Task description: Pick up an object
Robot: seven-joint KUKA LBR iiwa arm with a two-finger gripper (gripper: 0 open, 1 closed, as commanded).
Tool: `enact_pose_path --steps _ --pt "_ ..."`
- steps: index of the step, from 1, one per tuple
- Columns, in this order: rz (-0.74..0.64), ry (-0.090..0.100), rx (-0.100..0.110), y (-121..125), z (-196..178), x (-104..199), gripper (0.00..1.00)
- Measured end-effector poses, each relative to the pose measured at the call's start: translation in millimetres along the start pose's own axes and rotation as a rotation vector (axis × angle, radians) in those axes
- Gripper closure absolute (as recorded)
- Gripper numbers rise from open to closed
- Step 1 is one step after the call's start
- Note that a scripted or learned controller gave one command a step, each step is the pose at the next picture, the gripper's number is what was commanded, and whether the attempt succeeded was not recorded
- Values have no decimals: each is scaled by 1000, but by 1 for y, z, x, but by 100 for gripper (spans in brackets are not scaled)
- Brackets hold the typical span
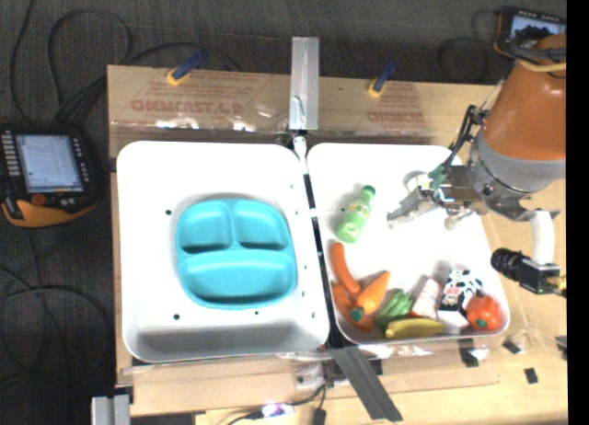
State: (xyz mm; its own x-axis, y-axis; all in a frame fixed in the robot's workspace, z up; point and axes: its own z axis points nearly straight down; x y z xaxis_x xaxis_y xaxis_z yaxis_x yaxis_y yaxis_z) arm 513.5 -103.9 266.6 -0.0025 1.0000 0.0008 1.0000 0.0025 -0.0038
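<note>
My gripper [425, 212] hangs over the right bin [405, 158], its fingers spread open with nothing between them. A green bottle [354, 214] lies to its left, apart from the fingertips. Along the bin's near wall lie an orange carrot [343, 269], an orange pepper [372, 292], a green vegetable [396, 305], a yellow banana [414, 327], a small white carton [426, 298], a black-and-white cow toy [455, 291] and a red tomato [483, 313]. All of these sit below and nearer than the gripper.
The left bin [138, 230] holds a blue divided plate [236, 250]. A metal divider [304, 83] stands behind the gap between the bins. A tablet [44, 166] rests off the bench at the left. A black fixture [523, 269] sticks out at the right bin's edge.
</note>
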Motion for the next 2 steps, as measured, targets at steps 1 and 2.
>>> enact_pose_path --steps 1,2 --pt "-231 1 1 -31 167 10 0" --pt "-230 3 4 -32 159 11 100"
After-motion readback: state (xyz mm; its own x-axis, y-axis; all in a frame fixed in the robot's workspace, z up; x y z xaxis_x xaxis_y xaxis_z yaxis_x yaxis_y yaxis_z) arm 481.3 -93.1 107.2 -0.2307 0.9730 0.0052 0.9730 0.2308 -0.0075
